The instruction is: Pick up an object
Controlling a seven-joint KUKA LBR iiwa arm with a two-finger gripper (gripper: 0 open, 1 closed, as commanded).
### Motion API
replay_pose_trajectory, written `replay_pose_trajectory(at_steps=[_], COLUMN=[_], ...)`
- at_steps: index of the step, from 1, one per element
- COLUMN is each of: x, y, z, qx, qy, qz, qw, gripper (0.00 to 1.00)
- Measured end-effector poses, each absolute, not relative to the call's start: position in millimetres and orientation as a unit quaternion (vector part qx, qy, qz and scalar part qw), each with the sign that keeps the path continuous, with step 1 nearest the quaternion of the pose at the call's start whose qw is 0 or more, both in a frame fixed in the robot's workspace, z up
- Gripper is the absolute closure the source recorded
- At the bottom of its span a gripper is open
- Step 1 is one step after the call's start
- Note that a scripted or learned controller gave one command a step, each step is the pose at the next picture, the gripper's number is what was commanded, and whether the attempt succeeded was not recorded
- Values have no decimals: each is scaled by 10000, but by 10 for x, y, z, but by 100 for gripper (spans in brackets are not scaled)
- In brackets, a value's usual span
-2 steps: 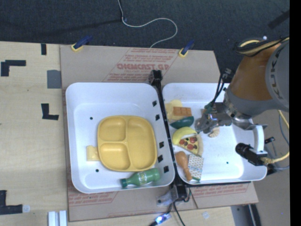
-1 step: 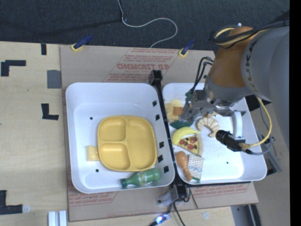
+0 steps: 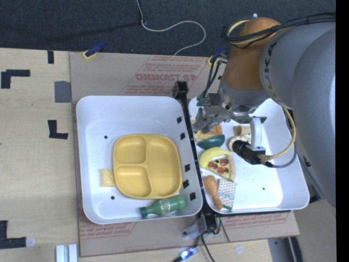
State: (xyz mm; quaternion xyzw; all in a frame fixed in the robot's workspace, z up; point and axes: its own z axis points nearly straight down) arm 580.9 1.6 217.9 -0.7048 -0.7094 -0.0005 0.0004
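Yellow moulded three-compartment plate (image 3: 147,165) lies beside a glossy green bottle (image 3: 162,206).

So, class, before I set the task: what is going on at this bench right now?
A grey arm with an orange band reaches from the right into the right-hand white bin. Its gripper is low over a cluster of small toy foods by the divider, near a green piece and a pizza slice. The left-hand white bin holds a yellow divided plastic plate and a green plastic bottle.
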Motion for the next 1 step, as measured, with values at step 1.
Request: replay_pose_trajectory(at_steps=[1], x=[6212], y=[399], z=[2262], qx=[-7050], qy=[-7092], qz=[-9], qw=[-4], gripper=[100])
